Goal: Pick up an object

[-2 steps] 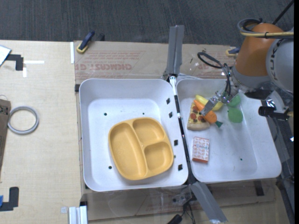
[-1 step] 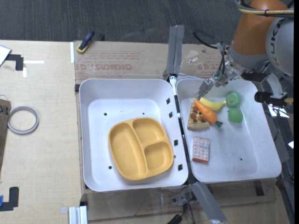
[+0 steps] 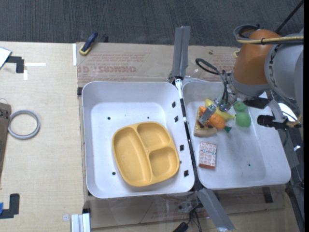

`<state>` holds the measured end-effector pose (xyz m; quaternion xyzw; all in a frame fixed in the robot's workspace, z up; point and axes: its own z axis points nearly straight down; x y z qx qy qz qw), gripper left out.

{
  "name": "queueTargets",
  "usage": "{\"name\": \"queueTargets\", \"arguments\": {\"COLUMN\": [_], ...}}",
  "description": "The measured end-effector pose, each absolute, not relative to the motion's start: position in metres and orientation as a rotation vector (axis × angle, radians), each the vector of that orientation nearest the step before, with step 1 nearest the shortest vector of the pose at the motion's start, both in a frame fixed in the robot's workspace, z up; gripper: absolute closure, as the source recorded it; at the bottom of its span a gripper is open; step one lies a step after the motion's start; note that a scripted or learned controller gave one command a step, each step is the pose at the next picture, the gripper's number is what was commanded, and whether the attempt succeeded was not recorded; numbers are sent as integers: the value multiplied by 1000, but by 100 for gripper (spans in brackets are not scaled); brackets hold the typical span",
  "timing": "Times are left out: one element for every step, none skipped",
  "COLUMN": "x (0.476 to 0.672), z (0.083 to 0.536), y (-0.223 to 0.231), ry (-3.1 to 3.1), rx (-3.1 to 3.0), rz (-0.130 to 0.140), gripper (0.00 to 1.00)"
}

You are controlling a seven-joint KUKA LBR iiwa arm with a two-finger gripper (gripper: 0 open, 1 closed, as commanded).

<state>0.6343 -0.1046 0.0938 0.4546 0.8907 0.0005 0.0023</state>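
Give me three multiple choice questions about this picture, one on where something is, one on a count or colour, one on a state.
1. Where is the yellow plate?
A. In the left bin
B. In the right bin
C. On the bench outside the bins

2. How many compartments does the plate have?
A. Two
B. Three
C. Five

3. How does the small card box lie?
A. Standing upright on one end
B. Flat on the floor of the right bin
C. Resting on the plate

Answers:
1. A, the plate sits on the floor of the left bin.
2. B, ridges split it into one long section and two smaller ones.
3. B, its broad printed face points up, apart from the toy pile where the gripper reaches.
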Motion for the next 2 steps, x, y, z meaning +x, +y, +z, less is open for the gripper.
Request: {"name": "queueTargets", "arguments": {"x": [635, 659], "z": [105, 201], "y": [-106, -49], "ry": [2787, 2720], "rx": [1431, 1568], "rz": [5, 0], "gripper": [100, 100]}}
